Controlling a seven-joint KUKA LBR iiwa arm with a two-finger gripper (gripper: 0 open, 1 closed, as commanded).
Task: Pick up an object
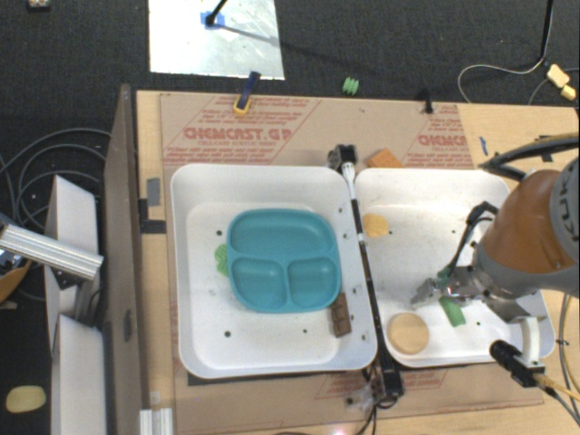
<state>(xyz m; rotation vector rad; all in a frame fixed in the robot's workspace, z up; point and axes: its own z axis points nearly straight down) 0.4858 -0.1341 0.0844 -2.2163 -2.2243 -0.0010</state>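
Observation:
My gripper hangs low over the right bin, near its front right. A small green block lies right at the gripper's tip, and contact between them is unclear. A round tan disc rests at the bin's front left. A small yellow piece sits by the bin's left wall. The left bin bears a teal divided plate, a green bit poking out at its left edge, and a brown bar at its front right corner.
A white-handled tool lies along the wall between the two bins. An orange piece sits on the cardboard behind the right bin. The grey and orange arm covers the right bin's right side. Cables run at the far right.

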